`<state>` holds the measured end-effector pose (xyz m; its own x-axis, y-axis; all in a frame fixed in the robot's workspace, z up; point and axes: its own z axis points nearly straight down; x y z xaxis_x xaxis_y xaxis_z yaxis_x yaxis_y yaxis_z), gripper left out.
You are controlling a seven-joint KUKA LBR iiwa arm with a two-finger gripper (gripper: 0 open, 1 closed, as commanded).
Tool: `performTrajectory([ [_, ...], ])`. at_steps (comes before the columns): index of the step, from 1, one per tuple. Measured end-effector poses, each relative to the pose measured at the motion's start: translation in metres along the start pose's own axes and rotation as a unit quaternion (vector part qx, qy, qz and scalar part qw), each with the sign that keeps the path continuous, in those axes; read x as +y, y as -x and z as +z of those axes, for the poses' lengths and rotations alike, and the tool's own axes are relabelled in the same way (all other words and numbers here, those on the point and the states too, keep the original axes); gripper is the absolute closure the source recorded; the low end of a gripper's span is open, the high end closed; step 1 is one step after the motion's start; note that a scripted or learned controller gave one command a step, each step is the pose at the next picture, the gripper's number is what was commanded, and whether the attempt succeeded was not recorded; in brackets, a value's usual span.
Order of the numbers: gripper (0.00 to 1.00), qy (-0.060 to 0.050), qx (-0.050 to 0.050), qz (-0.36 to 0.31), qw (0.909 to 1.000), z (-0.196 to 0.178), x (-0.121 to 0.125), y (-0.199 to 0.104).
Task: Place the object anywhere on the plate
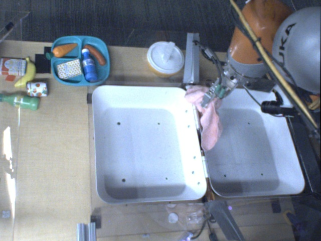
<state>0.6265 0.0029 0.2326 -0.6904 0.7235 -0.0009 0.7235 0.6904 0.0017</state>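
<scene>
Pink cloth (209,120) hangs bunched from the gripper (216,91), draped over the seam between the left bin (145,144) and the right bin (253,149), its lower end touching the bin edge. Fingers look clenched on the cloth's top fold (small in frame, but fabric sits right at the tips). Plate: the likely target is the teal divided plate (103,49) at upper left, well apart from the cloth. Judged best: lift until the tail clears the bin wall, carry left, release low over the plate.

Soft pink cloth (209,118), smooth white plastic bins (145,144)
</scene>
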Motion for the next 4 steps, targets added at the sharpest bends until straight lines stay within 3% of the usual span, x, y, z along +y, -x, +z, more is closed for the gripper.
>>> performTrajectory([
  [1, 1.00, 0.000, 0.001, -0.199, 0.9800, 0.003, -0.004, -0.058],
  [2, 1.00, 0.001, 0.001, -0.390, 0.9209, -0.001, 0.010, -0.110],
  [3, 1.00, 0.000, 0.001, -0.395, 0.9185, 0.005, 0.010, -0.161],
  [4, 0.00, 0.001, 0.001, -0.395, 0.9186, 0.004, 0.010, -0.161],
])
